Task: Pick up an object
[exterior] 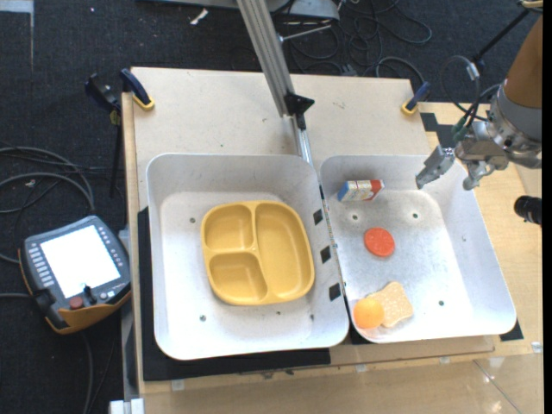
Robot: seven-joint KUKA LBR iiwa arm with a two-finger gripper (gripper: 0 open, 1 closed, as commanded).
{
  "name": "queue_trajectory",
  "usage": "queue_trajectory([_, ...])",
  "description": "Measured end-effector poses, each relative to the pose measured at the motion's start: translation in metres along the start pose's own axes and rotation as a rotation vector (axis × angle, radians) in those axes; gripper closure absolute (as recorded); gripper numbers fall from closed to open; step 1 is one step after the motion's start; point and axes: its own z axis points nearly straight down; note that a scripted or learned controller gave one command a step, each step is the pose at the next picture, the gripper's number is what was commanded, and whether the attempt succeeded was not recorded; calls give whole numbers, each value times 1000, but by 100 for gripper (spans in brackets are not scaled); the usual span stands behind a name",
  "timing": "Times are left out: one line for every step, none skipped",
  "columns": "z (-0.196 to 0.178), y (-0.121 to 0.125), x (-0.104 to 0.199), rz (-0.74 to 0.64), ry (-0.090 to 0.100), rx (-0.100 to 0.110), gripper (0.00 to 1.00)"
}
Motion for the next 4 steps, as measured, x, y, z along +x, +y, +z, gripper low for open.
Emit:
queue_trajectory([0,0,0,0,0,0,0])
queue_trajectory([47,1,-8,3,0,4,0])
queue_trajectory([97,-9,-6,3,1,6,0])
queue_trajectory([144,-15,1,2,1,5,0])
